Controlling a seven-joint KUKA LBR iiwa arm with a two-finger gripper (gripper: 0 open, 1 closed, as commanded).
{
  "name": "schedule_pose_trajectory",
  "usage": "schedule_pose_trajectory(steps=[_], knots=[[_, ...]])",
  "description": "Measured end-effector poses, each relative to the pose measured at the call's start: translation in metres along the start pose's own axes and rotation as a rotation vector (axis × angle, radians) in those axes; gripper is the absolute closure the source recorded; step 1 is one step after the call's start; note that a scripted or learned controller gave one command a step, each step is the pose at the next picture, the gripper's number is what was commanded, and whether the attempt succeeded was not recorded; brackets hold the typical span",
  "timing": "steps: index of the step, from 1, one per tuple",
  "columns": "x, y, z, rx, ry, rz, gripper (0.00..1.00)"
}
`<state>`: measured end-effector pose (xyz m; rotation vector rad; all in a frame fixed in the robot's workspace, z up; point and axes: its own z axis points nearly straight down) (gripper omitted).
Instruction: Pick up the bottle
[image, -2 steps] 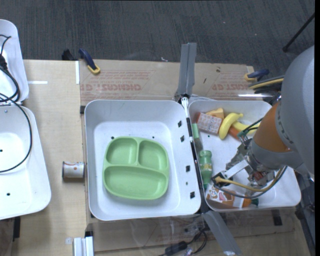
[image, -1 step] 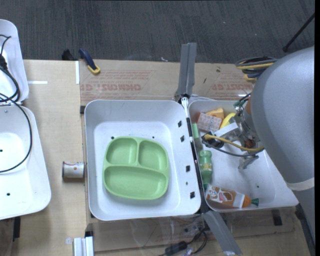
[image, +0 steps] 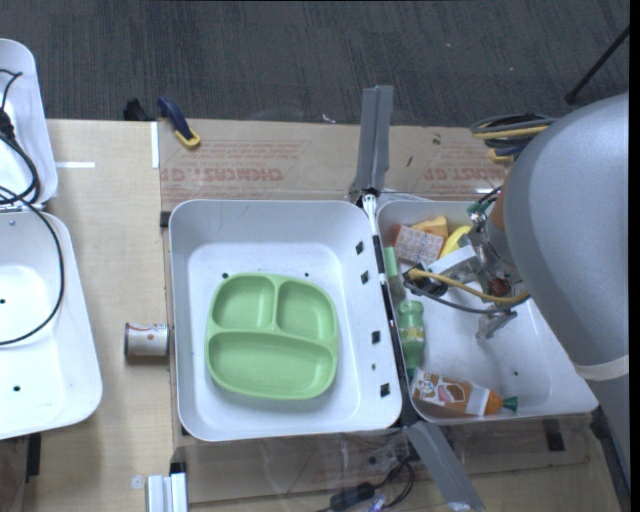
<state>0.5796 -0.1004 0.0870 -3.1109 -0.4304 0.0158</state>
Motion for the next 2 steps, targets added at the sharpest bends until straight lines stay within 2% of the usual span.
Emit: schedule_pose_trajectory(steps=[1,2], knots=[[0.058,0.042,-0.047,-0.001,0.003,0.022,0.0],[0.021,-0.002,0.0,0.001,0.0,0.038,0.0]])
